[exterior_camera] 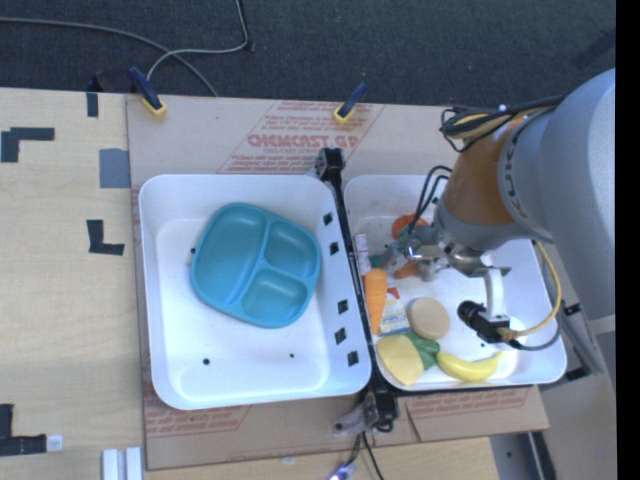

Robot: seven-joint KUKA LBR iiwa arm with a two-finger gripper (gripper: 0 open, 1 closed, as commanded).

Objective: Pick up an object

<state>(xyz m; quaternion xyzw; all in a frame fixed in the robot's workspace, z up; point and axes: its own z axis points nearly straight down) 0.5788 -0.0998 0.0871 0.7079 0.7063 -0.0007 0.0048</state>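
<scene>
The right bin [535, 373] holds several toy foods. An orange carrot [374, 296] lies along its left side, a tan round cookie [430, 318] sits in the middle, a yellow lemon-like piece [402, 359] with a green leaf lies at the front, and a yellow banana [466, 366] rests at the front right. A small orange-red item [403, 225] sits near the back. My gripper [408, 258] hangs low over the bin's back left part, just above the carrot's top end, under the orange band of the arm [480, 183]. Nothing shows between its fingers.
The left bin [165, 268] holds a blue divided plate [256, 264]. A black divider [338, 258] with clips runs between the bins. Yellow clamps [148, 92] hold the cardboard at the back. Cables hang off the arm at the right.
</scene>
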